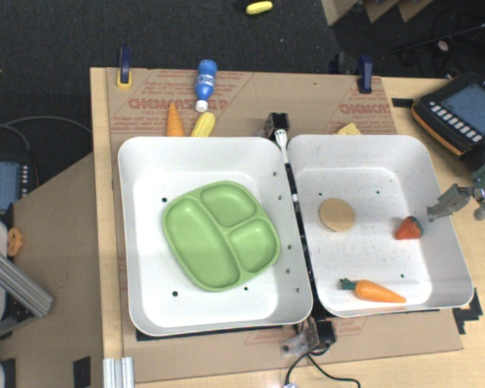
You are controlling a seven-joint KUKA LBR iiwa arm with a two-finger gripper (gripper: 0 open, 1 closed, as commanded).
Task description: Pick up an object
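Gripper [446,204] pokes in low from the right edge of the camera view, grey metal, reaching leftward and slightly down, with just a short stub of the arm's end [483,191] visible behind it; finger spacing too small to make out.

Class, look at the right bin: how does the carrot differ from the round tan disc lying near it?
The carrot is long, tapered and orange with a green tip; the disc is round, flat and tan. The carrot lies near the bin's front edge; the disc sits further back, toward the left side. The carrot looks longer than the disc is wide. Both rest loose on the right bin's floor, apart from each other.
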